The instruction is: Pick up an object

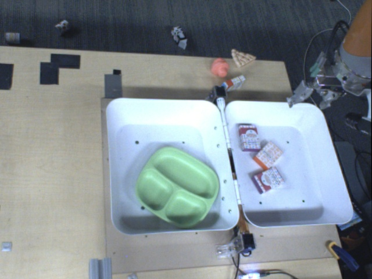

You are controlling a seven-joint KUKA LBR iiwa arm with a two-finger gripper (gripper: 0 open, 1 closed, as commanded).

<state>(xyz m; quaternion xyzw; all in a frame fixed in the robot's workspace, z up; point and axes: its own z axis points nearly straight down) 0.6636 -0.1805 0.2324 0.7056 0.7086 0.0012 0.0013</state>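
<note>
The right bin (325,156) holds three small packets: a red and white one (248,137), an orange and white one (268,154), and another red and white one (268,179). A green divided plate (177,186) lies in the left bin (125,156). My gripper (312,93) hangs over the right bin's far right corner, well above and to the right of the packets. Its fingers stand open with nothing between them. The orange band of the arm (356,36) is at the view's right edge.
Behind the bins on the bench lie a pink ball (220,67), a wedge-shaped toy (243,57) and a small tube (232,83). Cables hang beside the arm at the right. A black clip (221,93) sits where the bins meet.
</note>
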